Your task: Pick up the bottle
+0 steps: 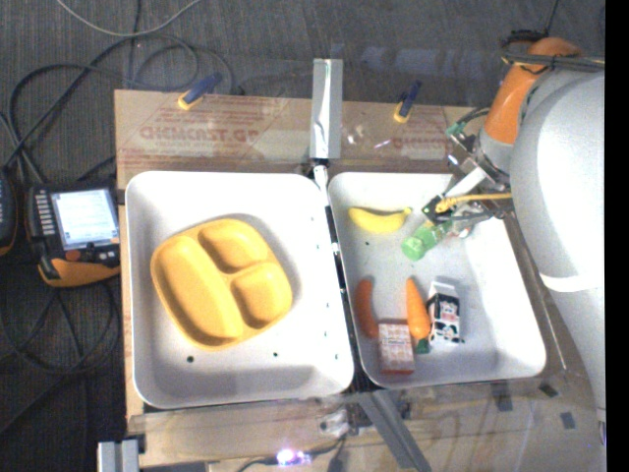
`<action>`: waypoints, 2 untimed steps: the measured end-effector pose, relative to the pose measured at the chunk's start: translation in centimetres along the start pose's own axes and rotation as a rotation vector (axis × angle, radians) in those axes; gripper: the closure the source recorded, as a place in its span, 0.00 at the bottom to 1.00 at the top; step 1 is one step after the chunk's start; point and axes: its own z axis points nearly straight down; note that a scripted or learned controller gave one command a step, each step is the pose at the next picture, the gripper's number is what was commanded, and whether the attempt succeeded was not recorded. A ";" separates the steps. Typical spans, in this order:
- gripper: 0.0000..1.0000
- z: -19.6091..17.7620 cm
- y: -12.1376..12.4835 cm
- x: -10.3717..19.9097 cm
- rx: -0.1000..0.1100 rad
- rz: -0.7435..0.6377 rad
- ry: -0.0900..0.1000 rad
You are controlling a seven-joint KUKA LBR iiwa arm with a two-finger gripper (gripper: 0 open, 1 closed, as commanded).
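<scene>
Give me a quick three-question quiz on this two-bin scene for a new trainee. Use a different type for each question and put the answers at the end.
1. True or false: the yellow divided tray lies in the right bin.
2. Multiple choice: which of these lies nearest the right bin's far wall? A the banana; B the red box; C the carrot.
3. Fill the gap: the bottle next to the gripper is ___ in colour.
Key: 1 false, it lies in the left bin; 2 A; 3 green.
</scene>
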 end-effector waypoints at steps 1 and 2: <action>1.00 -9.3 -4.3 1.3 0.000 0.344 0.000; 1.00 -12.1 -11.3 6.3 0.006 0.355 0.002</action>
